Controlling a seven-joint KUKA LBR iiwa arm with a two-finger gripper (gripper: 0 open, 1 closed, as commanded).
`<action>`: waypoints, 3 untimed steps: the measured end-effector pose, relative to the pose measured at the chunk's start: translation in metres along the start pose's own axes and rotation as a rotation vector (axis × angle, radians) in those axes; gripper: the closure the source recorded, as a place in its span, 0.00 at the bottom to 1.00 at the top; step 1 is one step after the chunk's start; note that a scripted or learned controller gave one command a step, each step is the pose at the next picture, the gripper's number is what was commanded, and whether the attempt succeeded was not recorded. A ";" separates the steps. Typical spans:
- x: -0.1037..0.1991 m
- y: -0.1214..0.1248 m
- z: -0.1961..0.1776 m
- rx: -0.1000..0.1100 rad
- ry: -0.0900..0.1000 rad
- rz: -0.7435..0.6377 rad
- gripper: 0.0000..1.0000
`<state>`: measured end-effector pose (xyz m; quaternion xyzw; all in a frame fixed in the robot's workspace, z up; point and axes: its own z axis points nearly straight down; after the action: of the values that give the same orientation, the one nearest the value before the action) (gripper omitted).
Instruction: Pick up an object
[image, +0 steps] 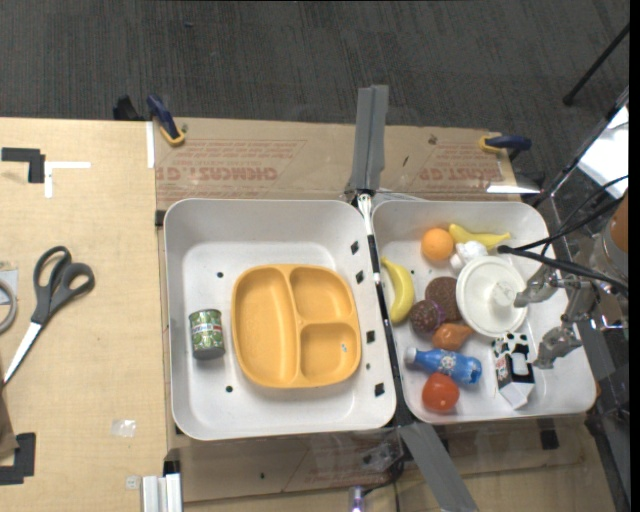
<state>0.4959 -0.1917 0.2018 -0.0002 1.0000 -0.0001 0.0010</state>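
The tomato (441, 393) lies by the right bin's (570, 402) front edge; the gripper (548, 318), fingers released, must descend onto something.

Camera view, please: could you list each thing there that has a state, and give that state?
Scissors: blades shut, flat on the bench.
Can: upright, left bin.
Tray: right way up, nothing in its compartments.
Blue bottle: on its side, right bin.
Carton: lying down, right bin.
Pincer: above right bin, grip unclear.
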 end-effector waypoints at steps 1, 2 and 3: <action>0.010 0.046 0.107 0.000 0.000 -0.037 0.00; -0.086 0.064 0.108 0.000 -0.003 0.010 0.00; -0.039 0.097 0.109 0.000 0.000 0.099 0.00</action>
<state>0.5353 -0.0943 0.0924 0.0493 0.9988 0.0000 0.0008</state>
